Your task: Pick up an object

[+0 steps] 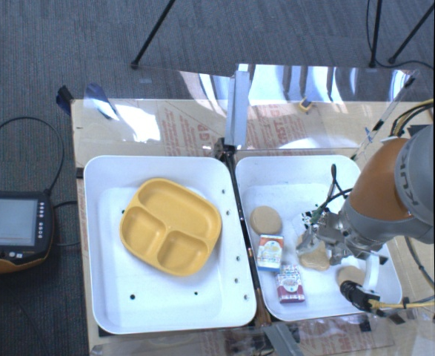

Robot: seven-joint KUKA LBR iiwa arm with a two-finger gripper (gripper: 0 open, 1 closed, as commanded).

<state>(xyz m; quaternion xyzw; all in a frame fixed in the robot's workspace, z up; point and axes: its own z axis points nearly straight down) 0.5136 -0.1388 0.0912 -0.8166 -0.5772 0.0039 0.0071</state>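
The tool [322, 245] sits low in the right bin [276, 170] over a tan piece [315, 259] — its grip can't be made out. Just left lie two small packets [270, 252] — print unreadable.

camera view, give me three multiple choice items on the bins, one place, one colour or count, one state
1. Where is the divided plate?
A. in the left bin
B. in the right bin
C. on the floor

2. What colour is the divided plate?
A. blue
B. yellow
C. green

3. How does the divided plate lie?
A. flipped upside down
B. standing on its edge
C. flat, hollows facing up

Answers:
1 A, it lies on the floor of the left bin, while the round cookie and two small packets lie in the right bin, where the gripper is.
2 B, the plate is yellow all over.
3 C, its three hollows show from above.
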